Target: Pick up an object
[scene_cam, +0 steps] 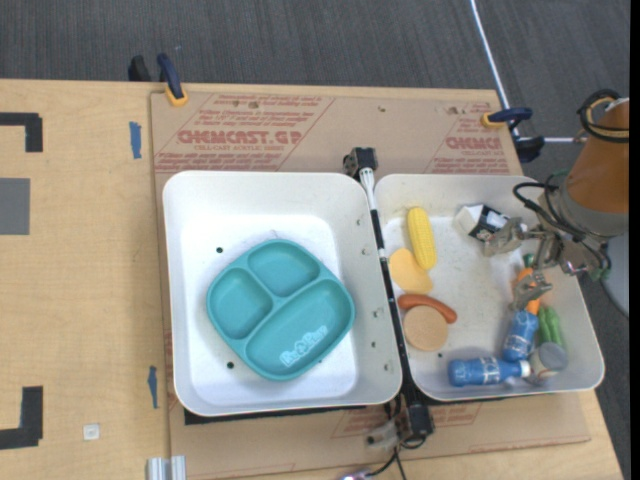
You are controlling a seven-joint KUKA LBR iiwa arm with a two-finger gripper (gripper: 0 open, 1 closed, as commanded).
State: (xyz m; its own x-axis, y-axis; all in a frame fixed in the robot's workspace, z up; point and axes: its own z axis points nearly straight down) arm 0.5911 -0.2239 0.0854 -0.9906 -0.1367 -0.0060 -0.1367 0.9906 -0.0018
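Grey gripper (540, 253) is hanging over the right bin (450, 193) near its right edge, above the blue bottle (519, 334).

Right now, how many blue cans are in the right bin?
2. One blue can lies on its side along the near wall; the other sits just right of it, angled toward the claw. Clutter there could hide more.
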